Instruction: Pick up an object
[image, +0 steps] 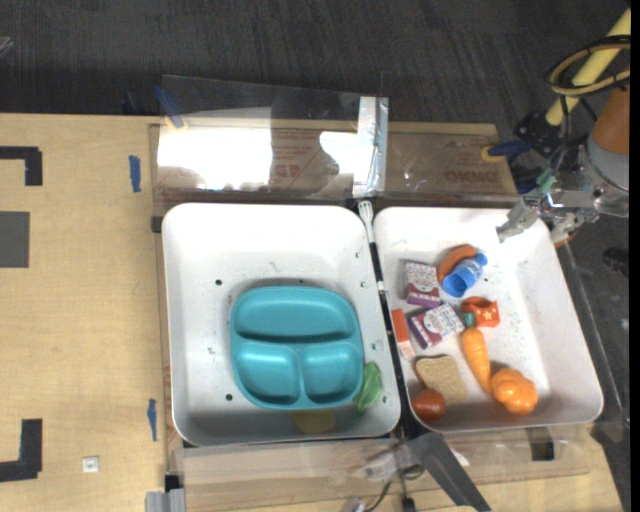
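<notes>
The right bin (560, 300) holds several toy foods. An orange and blue bottle (461, 270) lies near its middle, with two purple packets (421, 280) beside and below it. A small red piece (483, 313), a carrot (476, 357), an orange fruit (515, 392), a bread slice (443, 375) and a red tomato (429, 404) lie toward the front. My gripper (538, 224) hangs over the bin's far right corner, above and to the right of the bottle. It is open, with nothing between its fingers.
The left bin (190, 300) carries a teal divided plate (295, 345), with a green piece (370, 386) at the plate's front right. A clear plastic sheet (280, 150) stands behind the bins. Yellow cables (590, 65) hang at the upper right by the arm.
</notes>
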